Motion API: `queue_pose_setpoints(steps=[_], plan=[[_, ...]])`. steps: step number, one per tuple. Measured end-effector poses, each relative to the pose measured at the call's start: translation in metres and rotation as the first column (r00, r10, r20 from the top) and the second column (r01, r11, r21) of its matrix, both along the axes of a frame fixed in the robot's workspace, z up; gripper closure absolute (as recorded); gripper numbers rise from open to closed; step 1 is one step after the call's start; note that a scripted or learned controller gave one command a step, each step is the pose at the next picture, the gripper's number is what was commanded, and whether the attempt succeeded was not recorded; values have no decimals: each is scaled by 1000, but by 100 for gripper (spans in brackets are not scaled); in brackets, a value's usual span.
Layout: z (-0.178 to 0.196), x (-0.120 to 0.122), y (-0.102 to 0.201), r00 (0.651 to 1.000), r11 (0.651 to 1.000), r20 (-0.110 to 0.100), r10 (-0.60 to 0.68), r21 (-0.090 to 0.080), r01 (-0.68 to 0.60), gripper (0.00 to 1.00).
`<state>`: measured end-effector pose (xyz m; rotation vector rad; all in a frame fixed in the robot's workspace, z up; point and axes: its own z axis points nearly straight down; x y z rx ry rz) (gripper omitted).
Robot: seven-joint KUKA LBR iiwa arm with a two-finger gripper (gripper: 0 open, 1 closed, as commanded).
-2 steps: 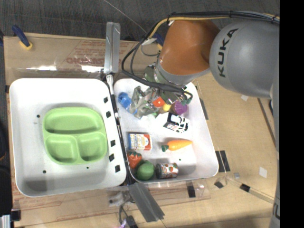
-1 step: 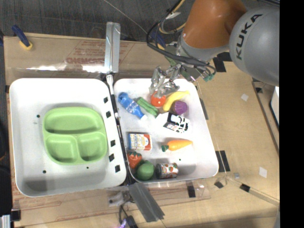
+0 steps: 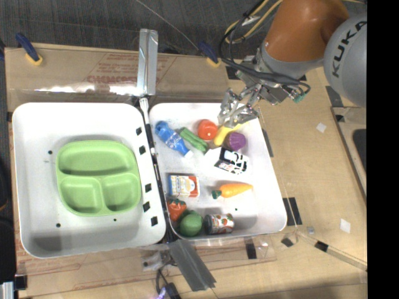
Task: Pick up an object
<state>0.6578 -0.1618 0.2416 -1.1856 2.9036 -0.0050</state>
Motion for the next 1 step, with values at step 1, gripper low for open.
queue_pose_setpoints(steps=[1], plan=[[-25,0,-47,989,989,-1,151,0,-151,100]])
